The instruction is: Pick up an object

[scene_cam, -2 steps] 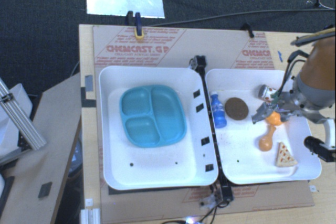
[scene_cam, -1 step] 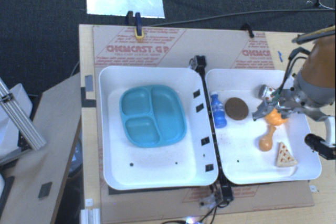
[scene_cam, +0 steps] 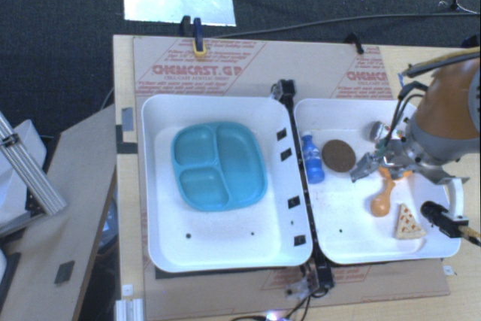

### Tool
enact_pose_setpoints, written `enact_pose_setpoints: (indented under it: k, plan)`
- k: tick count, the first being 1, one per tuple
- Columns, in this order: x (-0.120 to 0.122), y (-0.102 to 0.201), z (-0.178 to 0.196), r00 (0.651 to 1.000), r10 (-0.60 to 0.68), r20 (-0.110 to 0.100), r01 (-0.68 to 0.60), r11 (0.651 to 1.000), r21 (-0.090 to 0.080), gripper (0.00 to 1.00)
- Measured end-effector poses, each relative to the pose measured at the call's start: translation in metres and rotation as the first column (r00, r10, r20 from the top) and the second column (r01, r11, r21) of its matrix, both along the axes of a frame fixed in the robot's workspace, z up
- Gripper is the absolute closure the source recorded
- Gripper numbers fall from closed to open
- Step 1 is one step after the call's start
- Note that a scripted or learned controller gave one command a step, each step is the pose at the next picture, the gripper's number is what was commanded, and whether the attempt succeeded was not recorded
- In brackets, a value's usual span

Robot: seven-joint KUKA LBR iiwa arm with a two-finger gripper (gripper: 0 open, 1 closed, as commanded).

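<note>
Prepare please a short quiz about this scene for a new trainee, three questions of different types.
1. True or false: the teal divided plate lies in the left bin.
2. Which object lies nearest the divider in the right bin? A) blue bottle B) pizza slice toy C) orange spoon
3. Fill in: the brown round disc lies between the bottle and the ____.

Key: 1 true; 2 A; 3 pincer

Dark carpet floor (scene_cam: 60, 26), wooden bench (scene_cam: 248, 56).
</note>
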State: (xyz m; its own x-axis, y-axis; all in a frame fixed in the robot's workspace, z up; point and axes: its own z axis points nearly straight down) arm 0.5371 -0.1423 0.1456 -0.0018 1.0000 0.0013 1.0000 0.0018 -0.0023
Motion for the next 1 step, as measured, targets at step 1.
enact_pose_setpoints:
  k: [1]
  plan:
    - [0.0008,0.0010,-0.0625,1.000,0.000,-0.001,0.000,1.000,0.000,0.00]
